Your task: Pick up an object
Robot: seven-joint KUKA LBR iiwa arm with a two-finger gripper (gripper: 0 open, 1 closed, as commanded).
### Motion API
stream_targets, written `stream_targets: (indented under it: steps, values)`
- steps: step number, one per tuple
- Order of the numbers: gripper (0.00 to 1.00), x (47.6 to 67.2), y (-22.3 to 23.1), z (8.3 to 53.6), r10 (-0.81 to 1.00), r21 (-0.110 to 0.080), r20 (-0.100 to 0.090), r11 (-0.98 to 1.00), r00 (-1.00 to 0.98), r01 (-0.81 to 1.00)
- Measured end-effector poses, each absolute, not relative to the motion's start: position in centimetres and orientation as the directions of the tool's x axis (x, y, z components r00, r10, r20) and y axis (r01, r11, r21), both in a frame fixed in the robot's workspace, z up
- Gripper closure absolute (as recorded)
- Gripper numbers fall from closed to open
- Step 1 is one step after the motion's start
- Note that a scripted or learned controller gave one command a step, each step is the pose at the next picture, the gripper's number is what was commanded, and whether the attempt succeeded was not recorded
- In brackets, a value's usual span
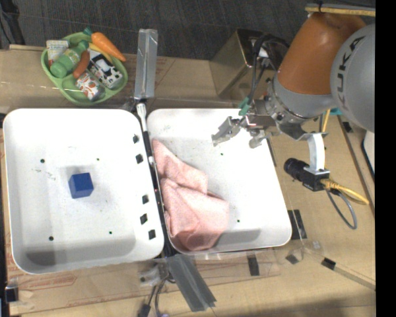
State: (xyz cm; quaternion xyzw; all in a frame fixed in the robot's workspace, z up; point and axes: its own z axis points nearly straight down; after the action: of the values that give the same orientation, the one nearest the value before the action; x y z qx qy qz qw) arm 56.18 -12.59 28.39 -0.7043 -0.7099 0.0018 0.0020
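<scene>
Camera view looks down at a slant on a brown table (185,78) that carries two shallow white bins side by side. In the left bin (46,137) a small blue cube (81,184) sits alone on the floor, left of centre and well apart from every wall. In the right bin (251,190) a crumpled pink cloth (188,200) lies along the left wall. It runs from about the middle of that wall down to the near edge, and its folds bunch thickest toward the near left corner.

From the right, the arm (310,58) reaches in over the far right corner of the right bin, its orange band above the grey wrist. The end effector (238,137) hangs over the far part of that bin, above bare white floor. It is up and to the right of the cloth and apart from it. Its fingers stand apart with nothing between them, so it is open and carries no load.

Beyond the left bin, at the far left of the table, a green bowl (51,78) holds a heap of small toy foods, an orange carrot (105,43) among them.
</scene>
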Motion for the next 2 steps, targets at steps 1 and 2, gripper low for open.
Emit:
stream_targets:
  steps: [1,2]
  values:
    - [0.0,58.14,-14.84,14.6,0.988,-0.007,0.001,0.156,-0.156,0.988]
    - [0.0,58.15,-14.86,14.63,0.988,-0.006,0.001,0.156,-0.156,0.988]
